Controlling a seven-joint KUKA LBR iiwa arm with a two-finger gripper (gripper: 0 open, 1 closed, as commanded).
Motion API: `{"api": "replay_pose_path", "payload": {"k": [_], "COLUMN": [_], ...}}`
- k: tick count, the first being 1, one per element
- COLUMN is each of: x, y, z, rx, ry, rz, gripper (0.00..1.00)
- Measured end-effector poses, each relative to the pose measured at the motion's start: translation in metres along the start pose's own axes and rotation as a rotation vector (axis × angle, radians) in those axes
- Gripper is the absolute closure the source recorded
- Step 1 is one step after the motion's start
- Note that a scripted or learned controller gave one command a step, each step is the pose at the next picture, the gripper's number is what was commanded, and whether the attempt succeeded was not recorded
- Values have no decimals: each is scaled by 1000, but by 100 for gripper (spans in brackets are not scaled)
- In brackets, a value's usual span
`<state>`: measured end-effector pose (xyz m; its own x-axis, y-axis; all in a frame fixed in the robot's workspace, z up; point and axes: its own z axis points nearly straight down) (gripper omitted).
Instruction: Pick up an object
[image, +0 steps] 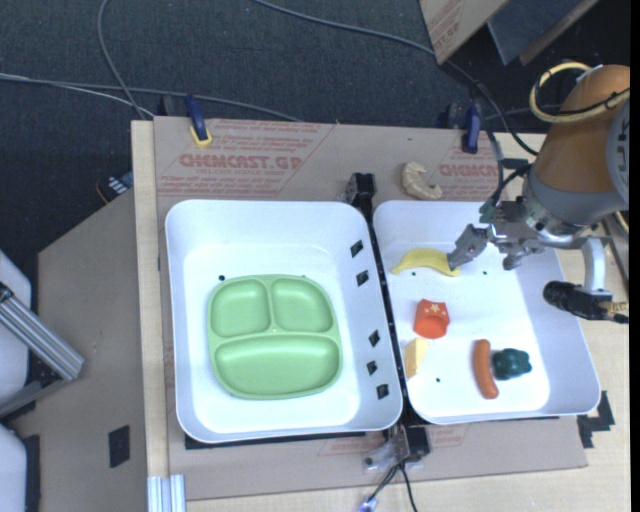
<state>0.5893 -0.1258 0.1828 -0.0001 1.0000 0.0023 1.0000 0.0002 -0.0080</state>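
The right bin (560, 330) holds several small items: a yellow banana (422, 262) near its far left, a red piece (432, 318) at the middle left, a pale yellow wedge (410, 356) by the left wall, and an orange sausage (485, 368) touching a dark green piece (513, 364) at the front. My gripper (488, 252) hangs over the far part of this bin, just right of the banana. It is open, its fingers spread, with nothing between them.
A green divided plate (274, 335) lies in the left bin (190, 300). A beige object (421, 180) rests on the bench behind the bins. Blue clamps (199, 125) (470, 128) grip the bench's far edge. A black part (575, 296) juts out at the right.
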Motion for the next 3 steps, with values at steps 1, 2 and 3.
{"api": "replay_pose_path", "payload": {"k": [1, 2, 3], "x": [-5, -4, -5], "y": [-9, -10, -8], "z": [51, 101, 87], "rx": [0, -1, -8], "ry": [0, 0, -1], "rz": [1, 0, 1], "gripper": [0, 0, 100]}}
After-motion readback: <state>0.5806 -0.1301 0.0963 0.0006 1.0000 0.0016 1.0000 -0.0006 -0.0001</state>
